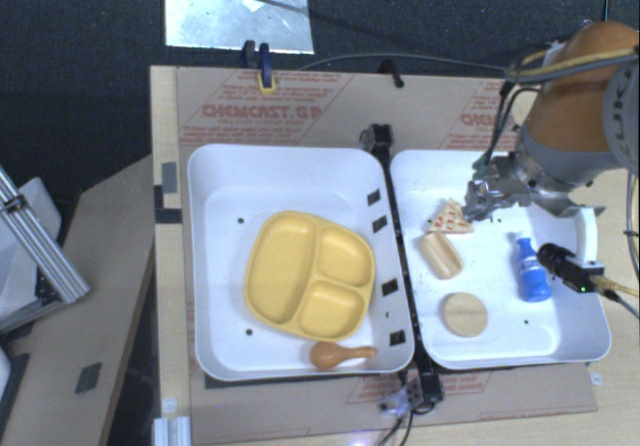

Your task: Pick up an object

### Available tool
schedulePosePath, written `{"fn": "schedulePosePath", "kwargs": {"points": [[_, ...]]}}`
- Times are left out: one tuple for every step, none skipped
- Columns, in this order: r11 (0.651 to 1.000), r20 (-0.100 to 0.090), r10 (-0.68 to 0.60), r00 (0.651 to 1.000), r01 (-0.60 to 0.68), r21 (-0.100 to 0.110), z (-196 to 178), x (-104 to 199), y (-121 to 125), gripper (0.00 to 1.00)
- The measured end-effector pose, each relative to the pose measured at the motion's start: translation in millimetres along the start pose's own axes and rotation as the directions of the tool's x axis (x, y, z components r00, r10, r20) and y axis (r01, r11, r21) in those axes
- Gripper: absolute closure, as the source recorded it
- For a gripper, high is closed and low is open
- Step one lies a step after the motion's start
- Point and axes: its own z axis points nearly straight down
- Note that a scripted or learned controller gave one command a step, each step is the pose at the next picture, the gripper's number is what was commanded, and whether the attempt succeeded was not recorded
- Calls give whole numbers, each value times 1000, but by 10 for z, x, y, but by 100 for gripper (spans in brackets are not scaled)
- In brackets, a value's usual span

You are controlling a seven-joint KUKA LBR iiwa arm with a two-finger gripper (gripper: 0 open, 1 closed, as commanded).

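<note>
We see the gripper low in the right bin, toward its far side, hanging just right of the pizza slice toy. We can't tell how the gripper is set; it is a dark blur at this angle, and nothing is visibly between its tips. We judge the pick not yet done: every object lies on a bin floor.

Candidate objects in the right bin: the pizza slice toy at the far left part, a tan bread roll just near of it and close to touching, a round tan disc nearer still, and a blue bottle with a white cap further right. The pizza slice toy looks like the likely target, being closest to the gripper; that is our guess.

In the left bin sit a yellow divided plate in the middle and a brown drumstick toy at the near wall, well apart from the arm.

Left to do: close on something, lift it clear.

Writing: the cardboard sheet under the bins reads "CHEMCAST GP" in red, upside down at the far left; a similar print at the far right is cut off and unreadable. No label readable on the blue bottle.
</note>
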Motion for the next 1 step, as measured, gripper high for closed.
{"fn": "schedulePosePath", "kwargs": {"points": [[1000,1,2,1000,-2,1,-76,456,20,100]]}}
